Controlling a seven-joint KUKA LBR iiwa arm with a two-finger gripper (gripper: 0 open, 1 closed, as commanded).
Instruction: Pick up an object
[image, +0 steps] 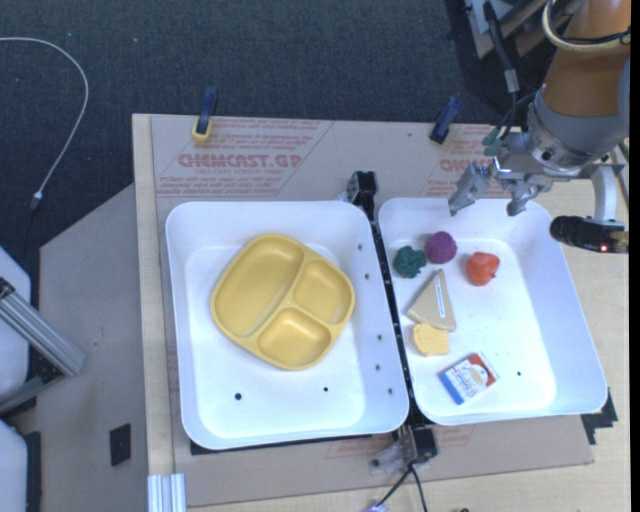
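My gripper (490, 199) hangs open above the far edge of the right bin (560, 330), with nothing between its two grey fingers. Below it in that bin lie a purple ball (440, 246), a dark green lump (408, 262) and a red piece (482, 267). Nearer the front lie a tan wedge (434, 300), a small yellow piece (431, 340) and a blue, white and red packet (468, 377). The purple ball is the closest thing to the gripper, a little to its front left.
A yellow divided plate (283, 300) rests in the left bin (200, 400). Black clamps (362, 186) sit where the two bins meet. Blue clips (205, 115) hold the cardboard sheet (300, 150) at the back.
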